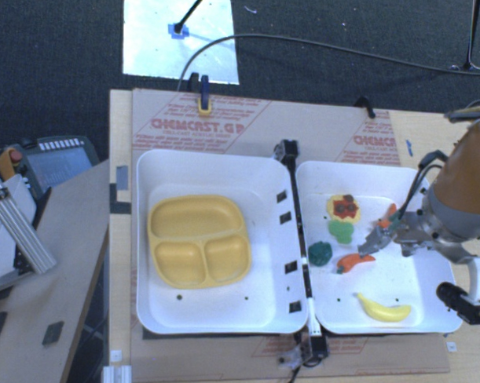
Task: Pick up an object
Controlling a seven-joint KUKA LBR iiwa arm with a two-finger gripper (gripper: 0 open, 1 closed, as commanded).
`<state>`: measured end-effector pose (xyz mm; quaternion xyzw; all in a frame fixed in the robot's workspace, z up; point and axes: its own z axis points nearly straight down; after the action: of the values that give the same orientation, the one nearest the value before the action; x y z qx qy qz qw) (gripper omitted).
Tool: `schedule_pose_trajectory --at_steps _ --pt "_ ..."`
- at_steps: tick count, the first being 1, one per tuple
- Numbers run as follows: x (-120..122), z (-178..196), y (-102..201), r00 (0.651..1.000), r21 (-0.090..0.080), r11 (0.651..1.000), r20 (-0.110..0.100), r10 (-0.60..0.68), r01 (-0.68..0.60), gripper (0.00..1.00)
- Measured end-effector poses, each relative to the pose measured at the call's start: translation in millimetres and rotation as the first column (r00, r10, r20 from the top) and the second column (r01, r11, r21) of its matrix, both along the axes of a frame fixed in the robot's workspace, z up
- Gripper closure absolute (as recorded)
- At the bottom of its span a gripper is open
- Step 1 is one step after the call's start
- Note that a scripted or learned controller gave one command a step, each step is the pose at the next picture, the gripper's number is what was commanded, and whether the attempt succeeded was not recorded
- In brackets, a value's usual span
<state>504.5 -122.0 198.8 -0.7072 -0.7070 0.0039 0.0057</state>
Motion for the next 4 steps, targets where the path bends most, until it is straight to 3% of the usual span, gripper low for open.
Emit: schedule_pose_trajectory --at_steps 1,3,4 --pt "2 5 0 1.0 -0.002 1.0 0.01 0.003 -0.003 0.0" --pt "-1 -111 -7 1.0 0.0 1.0 0.007 0.001 -0.001 0.0" --pt "0 -99 -8 1.0 -0.002 1.0 0.01 0.0 0.0 1.0"
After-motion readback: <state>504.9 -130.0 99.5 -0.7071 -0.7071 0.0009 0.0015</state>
